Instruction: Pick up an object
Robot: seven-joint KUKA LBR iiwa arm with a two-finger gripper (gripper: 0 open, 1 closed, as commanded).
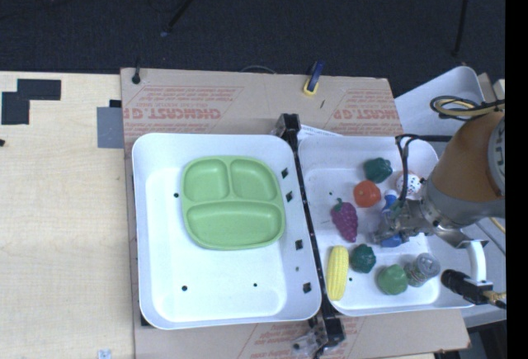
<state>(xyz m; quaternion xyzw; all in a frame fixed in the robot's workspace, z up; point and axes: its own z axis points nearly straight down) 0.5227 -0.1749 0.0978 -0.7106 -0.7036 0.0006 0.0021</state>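
- The KUKA arm (pixel 470 172) is reaching in from the right of the camera view, its orange band hanging over the right-hand bin (pixel 326 184), so all the action is sitting on that side.
- The left bin (pixel 157 266) is carrying only a green divided plate (pixel 232 202), well apart from the arm and looking out of play for this pick.
- The gripper (pixel 396 225) is hovering low near the middle of the right bin, in the thick of the toys; whether it is released or clenched cannot be told from here, the tip being a dark blur, and nothing is visibly being held.
- A small blue piece (pixel 391 241) is peeking out just beside the tip and looks the likeliest target, though its shape is too small to read.
- The purple grapes (pixel 346 219) are lying just to the gripper's left, long axis running up and down the frame.
- The orange-red ball (pixel 367 194) is sitting up and left of the tip, with the dark green pepper (pixel 378 169) beyond it.
- The dark teal piece (pixel 362 258) is resting below and left, the yellow corn (pixel 337 272) further left against the bin wall, long axis upright in the frame.
- The light green fruit (pixel 393 279) and a grey piece (pixel 423 268) are lying below the tip, nearer the front edge.
- Judging by this, the coming move is turning on a short drop onto whatever is lying directly beneath, not a sideways reach.
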